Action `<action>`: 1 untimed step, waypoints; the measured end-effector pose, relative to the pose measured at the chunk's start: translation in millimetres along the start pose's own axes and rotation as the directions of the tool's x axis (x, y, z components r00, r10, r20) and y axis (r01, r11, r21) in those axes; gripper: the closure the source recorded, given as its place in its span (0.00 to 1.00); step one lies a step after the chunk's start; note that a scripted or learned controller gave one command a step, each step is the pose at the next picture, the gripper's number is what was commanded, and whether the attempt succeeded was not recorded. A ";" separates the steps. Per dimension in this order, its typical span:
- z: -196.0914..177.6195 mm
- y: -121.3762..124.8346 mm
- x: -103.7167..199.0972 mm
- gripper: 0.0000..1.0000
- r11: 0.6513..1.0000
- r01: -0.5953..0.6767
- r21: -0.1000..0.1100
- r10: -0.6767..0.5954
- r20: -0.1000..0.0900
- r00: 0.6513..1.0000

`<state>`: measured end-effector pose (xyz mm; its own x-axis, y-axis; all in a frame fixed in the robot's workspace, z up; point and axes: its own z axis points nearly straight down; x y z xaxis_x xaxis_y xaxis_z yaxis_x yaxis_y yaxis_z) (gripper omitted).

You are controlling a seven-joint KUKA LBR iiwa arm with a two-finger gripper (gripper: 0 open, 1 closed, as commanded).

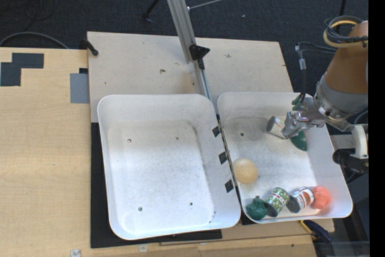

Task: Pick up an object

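Hanging low in the right bin [337, 204], the gripper [293, 127] is seen beside a green object [299, 141], its grip cannot be told, and the object may be pushed against the wall instead of lifted.

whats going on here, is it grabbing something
A grey robot arm reaches in from the right, its gripper low over the right bin, near a dark green object. I can't tell whether it holds anything. A tan ball sits mid-bin; a green toy, two small cans and an orange object line the near edge.
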<state>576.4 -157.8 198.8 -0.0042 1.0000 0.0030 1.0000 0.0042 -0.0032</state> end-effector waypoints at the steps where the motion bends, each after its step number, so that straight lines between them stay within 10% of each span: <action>1: -11.9 9.6 42.6 1.00 1.000 -0.001 -0.003 0.001 0.002 1.000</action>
<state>585.8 -115.2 210.8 -0.0033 1.0000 0.0007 1.0000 0.0033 -0.0006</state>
